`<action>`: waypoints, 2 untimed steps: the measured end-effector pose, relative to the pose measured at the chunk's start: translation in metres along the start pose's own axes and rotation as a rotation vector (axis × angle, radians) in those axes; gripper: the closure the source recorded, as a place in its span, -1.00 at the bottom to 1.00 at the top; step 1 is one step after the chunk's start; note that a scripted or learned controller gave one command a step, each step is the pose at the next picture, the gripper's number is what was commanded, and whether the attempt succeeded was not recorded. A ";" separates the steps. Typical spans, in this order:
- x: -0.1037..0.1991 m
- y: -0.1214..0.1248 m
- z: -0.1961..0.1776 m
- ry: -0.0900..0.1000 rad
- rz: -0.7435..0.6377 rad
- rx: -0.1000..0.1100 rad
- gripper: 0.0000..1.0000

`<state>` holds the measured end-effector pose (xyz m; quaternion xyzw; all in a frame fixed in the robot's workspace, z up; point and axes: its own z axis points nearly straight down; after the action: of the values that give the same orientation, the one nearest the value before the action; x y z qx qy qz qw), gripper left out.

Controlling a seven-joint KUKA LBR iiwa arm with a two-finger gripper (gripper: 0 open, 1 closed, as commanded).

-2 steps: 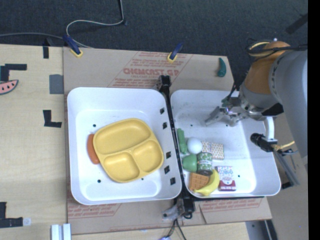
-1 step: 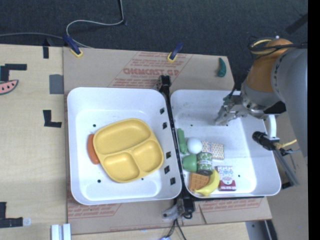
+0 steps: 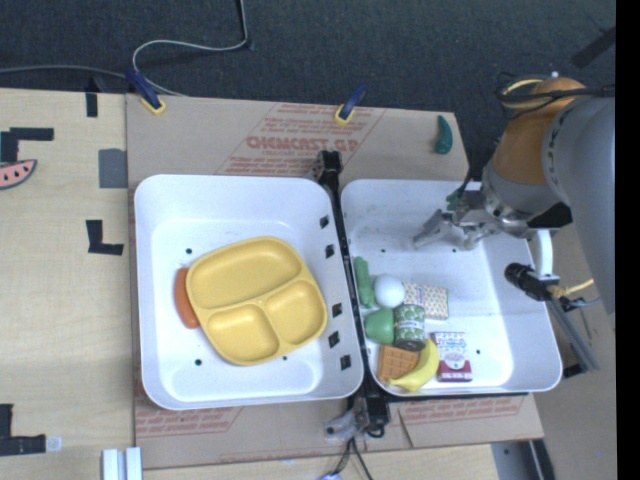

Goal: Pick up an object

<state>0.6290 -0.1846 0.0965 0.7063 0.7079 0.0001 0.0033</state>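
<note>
My gripper (image 3: pixel 437 233) hangs over the upper middle of the right bin (image 3: pixel 520 363), its fingers spread open with nothing between them. Below it, along the bin's left and lower side, lies a cluster of small objects: a white ball (image 3: pixel 388 290), a green piece (image 3: pixel 379 324), a patterned packet (image 3: pixel 426 297), a dark green can (image 3: pixel 410 322), a yellow banana (image 3: pixel 424 368), a waffle-like brown piece (image 3: pixel 395 359) and a red-and-white box (image 3: pixel 453 357). The gripper is well above this cluster and touches none of it.
The left bin (image 3: pixel 160 268) holds a yellow divided plate (image 3: pixel 256 298) with an orange object (image 3: pixel 185 297) tucked at its left edge. A green clip (image 3: pixel 442 134) lies on the cardboard behind the right bin. Black clips line the divider between the bins.
</note>
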 end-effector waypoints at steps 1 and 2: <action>-0.004 -0.113 0.010 0.003 0.004 0.004 -1.00; 0.060 -0.143 0.009 0.002 0.002 -0.001 -1.00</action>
<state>0.4854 -0.1247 0.0863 0.7070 0.7072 0.0012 0.0029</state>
